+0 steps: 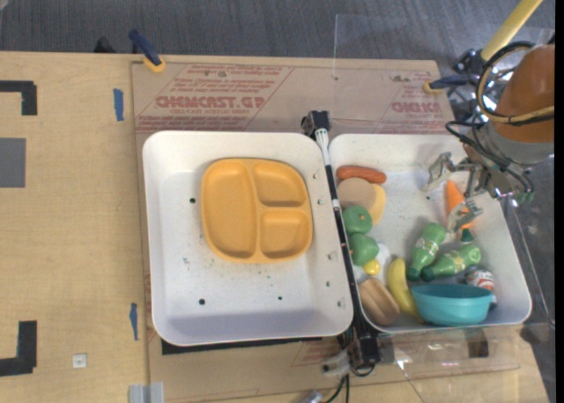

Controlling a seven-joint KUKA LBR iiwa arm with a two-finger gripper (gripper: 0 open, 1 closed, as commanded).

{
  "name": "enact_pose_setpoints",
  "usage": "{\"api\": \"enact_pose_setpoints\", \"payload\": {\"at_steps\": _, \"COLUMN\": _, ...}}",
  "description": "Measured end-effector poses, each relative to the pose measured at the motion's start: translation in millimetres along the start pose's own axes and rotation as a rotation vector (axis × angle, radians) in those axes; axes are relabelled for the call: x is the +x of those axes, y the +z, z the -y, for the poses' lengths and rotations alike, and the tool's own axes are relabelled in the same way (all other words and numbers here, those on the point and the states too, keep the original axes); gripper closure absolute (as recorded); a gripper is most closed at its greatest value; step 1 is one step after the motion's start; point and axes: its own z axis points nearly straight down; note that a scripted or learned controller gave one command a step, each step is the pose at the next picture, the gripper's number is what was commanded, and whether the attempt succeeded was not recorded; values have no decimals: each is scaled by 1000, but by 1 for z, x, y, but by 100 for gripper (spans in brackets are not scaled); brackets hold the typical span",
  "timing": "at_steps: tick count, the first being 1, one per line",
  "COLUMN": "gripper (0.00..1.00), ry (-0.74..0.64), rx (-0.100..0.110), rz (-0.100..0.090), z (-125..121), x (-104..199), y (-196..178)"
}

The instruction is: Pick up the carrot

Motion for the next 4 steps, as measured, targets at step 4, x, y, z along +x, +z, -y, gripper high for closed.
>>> {"api": "enact_pose_setpoints", "payload": {"at_steps": 4, "gripper": 100, "ry": -1096, "rx": 7, "rz": 1, "z": -78, "x": 79, "y": -5}}
